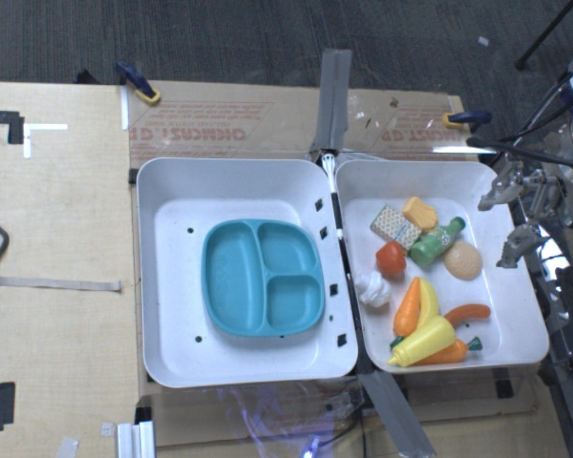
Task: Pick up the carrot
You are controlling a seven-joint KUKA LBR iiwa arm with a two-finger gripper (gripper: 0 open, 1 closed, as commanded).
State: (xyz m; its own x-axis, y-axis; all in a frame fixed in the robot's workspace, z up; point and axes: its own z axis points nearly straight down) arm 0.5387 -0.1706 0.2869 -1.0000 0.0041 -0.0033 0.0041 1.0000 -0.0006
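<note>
- Lower right of frame, front edge of the right bin (pixel 516 351): carrot (pixel 451 354) lies flat. It is an orange body with a green top pointing right, and its left end is tucked under a yellow squash-like toy (pixel 425 342).
- Handling, my read: plastic toy, so light, rigid and smooth. It's not fragile, but the tapered round body will likely squirt out of a loose pinch.
- Grasp point: the exposed right part of the body, just short of the green top, closing across the short axis. The left part touches the yellow toy, and the bin's front wall is near, so clearance is tight.
- Just behind it: an orange wedge-shaped piece (pixel 408 305) and a red-orange sausage shape (pixel 468 311). Both are close in colour, so mix-up risk.
- Further back: white garlic-like toy (pixel 372 289), red tomato (pixel 392 259), beige egg shape (pixel 463 260), green bottle (pixel 436 241).
- Middle right of frame: gripper (pixel 516 219) hangs over the right bin's right rim, well apart from the carrot. Can't tell its state from this angle, and it's holding nothing visible.
- Centre left of frame: left bin (pixel 162 256) holds a teal divided plate (pixel 265 277).
</note>
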